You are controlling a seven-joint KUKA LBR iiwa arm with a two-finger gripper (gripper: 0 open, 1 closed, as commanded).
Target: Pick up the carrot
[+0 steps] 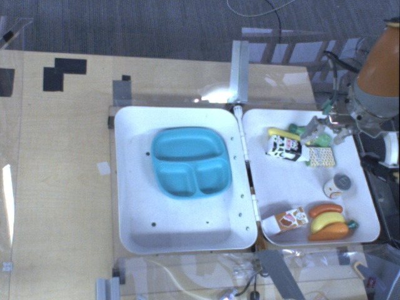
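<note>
The carrot (pixel 329 232), orange with a green top, lies in the front right corner of the right bin (pixel 269 186). It rests against a yellow banana (pixel 329 219), with a red-orange sausage (pixel 325 209) just behind that. My gripper (pixel 331 129) hangs over the bin's back right part, far from the carrot and beside a green item (pixel 310 132). Its fingers look open, with nothing between them.
A black-and-white carton (pixel 284 148), a yellow piece (pixel 282 133), a speckled square (pixel 320 157), a small round can (pixel 341 181) and an orange packet (pixel 290 220) share the right bin. A blue divided plate (pixel 190 161) sits in the left bin (pixel 134 186).
</note>
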